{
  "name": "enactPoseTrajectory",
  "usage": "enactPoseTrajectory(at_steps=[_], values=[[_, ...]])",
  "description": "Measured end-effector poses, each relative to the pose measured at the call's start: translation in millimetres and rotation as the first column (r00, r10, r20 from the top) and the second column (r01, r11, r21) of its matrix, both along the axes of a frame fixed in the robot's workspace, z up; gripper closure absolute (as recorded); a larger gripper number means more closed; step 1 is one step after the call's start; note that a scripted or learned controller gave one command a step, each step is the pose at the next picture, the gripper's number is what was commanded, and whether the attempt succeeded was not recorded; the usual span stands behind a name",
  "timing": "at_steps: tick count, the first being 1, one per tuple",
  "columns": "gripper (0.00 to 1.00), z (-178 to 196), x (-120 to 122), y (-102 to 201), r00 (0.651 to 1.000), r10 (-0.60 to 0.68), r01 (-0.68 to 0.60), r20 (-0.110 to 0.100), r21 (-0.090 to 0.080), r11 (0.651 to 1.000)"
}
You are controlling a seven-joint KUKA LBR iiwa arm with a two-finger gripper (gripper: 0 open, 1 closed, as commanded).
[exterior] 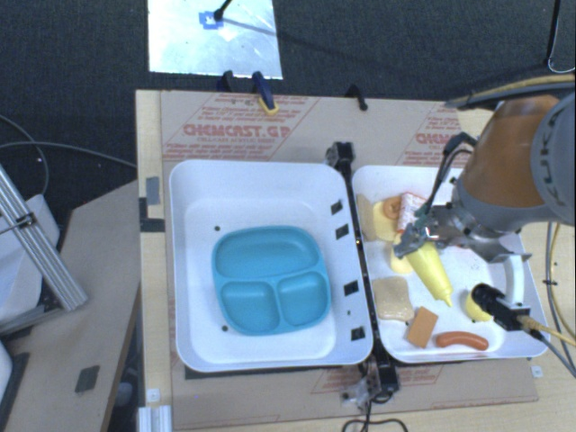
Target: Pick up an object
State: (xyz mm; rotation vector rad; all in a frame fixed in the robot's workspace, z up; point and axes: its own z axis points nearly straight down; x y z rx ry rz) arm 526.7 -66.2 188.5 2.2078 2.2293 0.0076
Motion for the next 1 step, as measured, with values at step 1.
enactPoseTrajectory(at_steps=[1], values=[[1.00, 82.7, -40.1, 49.8, 1.000, -0.003, 0.003, -0.005, 0.000, 1.000]])
